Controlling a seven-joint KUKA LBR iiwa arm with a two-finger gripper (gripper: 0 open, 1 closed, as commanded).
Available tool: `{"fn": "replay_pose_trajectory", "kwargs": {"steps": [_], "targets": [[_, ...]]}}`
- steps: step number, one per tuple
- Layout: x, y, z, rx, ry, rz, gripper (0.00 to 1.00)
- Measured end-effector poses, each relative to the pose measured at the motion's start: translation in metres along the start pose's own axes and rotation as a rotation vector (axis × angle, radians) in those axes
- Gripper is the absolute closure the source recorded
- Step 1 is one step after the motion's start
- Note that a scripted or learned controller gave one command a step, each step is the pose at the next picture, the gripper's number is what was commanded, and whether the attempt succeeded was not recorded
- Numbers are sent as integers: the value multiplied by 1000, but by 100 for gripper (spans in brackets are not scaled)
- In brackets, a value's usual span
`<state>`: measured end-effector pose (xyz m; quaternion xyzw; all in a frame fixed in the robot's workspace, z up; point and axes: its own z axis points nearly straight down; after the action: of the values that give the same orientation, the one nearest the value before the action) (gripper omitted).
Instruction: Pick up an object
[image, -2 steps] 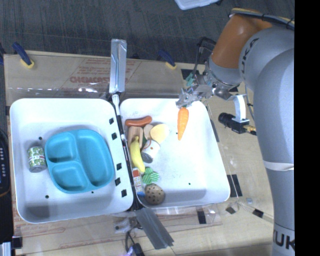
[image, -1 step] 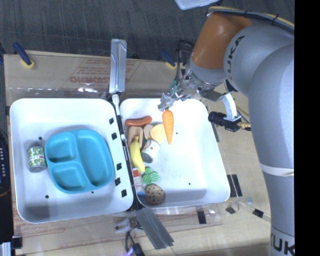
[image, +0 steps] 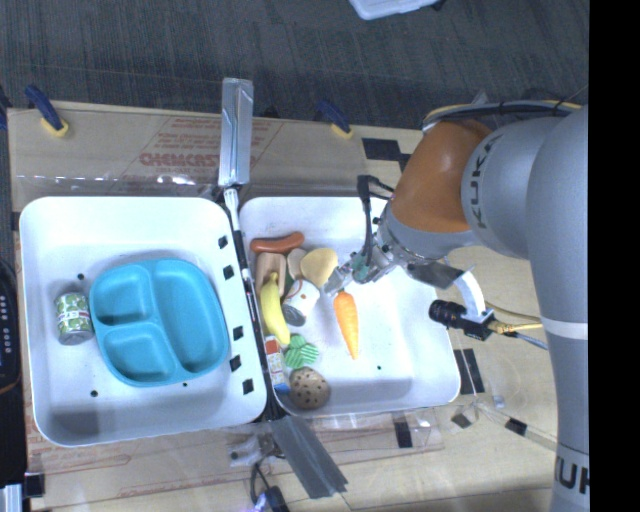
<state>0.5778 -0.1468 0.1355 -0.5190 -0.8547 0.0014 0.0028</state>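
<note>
Hovering low in the right bin (image: 400, 375), the tool (image: 362, 268) sits just above the carrot's top; whether it is open or closed cannot be told. That carrot (image: 347, 321) is smooth, orange, plastic-looking and tapered, lying flat on the bin floor, long axis running near to far, tip toward the near wall. A yellow banana (image: 271, 306) lies beside it leftward.

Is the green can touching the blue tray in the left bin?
Cannot tell. In the camera view the green can sits tight against the blue tray's left edge, with no plain gap or contact.
</note>
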Motion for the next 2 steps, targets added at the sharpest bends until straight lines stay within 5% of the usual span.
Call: {"fn": "replay_pose_trajectory", "kwargs": {"steps": [1, 2], "targets": [[-17, -17, -110, -9, -10, -220, 100], [8, 7, -95, -3, -1, -62, 100]]}}
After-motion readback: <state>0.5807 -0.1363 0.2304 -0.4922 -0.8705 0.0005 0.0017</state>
